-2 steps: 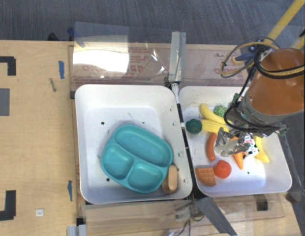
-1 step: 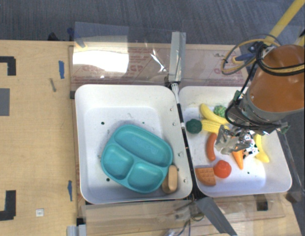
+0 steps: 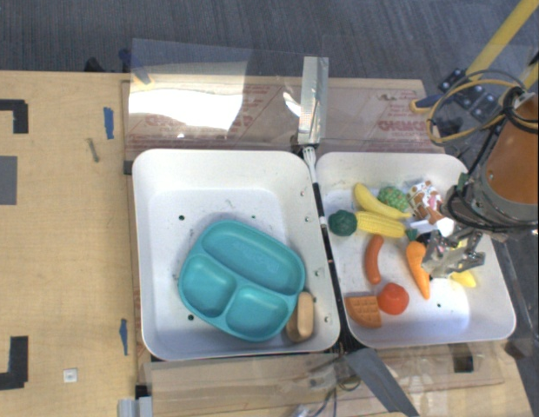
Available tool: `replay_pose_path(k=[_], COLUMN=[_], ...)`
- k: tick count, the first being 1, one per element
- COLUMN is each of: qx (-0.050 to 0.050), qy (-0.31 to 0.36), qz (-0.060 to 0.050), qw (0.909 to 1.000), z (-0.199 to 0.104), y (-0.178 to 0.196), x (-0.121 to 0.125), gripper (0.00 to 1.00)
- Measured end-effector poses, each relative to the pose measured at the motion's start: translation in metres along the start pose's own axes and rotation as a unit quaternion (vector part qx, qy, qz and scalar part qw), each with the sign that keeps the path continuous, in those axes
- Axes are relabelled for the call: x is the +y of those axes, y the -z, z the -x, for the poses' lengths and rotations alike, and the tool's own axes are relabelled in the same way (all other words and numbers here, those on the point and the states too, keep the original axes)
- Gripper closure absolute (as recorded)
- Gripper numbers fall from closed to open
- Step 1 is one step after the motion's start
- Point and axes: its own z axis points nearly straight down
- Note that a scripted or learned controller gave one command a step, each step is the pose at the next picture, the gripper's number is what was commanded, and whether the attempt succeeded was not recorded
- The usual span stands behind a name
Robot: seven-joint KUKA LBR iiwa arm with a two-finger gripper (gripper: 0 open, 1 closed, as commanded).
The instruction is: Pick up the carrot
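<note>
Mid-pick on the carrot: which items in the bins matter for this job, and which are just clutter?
Belongs to the job:
carrot, right bin
gripper, just right of the carrot

Just lying about:
right bin: banana, corn cob, green ball, sausage, tomato, orange wedge
left bin: teal divided plate, bread roll
</note>
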Motion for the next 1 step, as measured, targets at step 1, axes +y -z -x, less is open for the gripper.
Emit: replay_pose_path(k=[1], qx=[-0.001], qy=[-0.064], qz=[-0.001], qw=[0.9979], z=[0.0067], y=[-0.0458], x=[0.0313], gripper=[1.00])
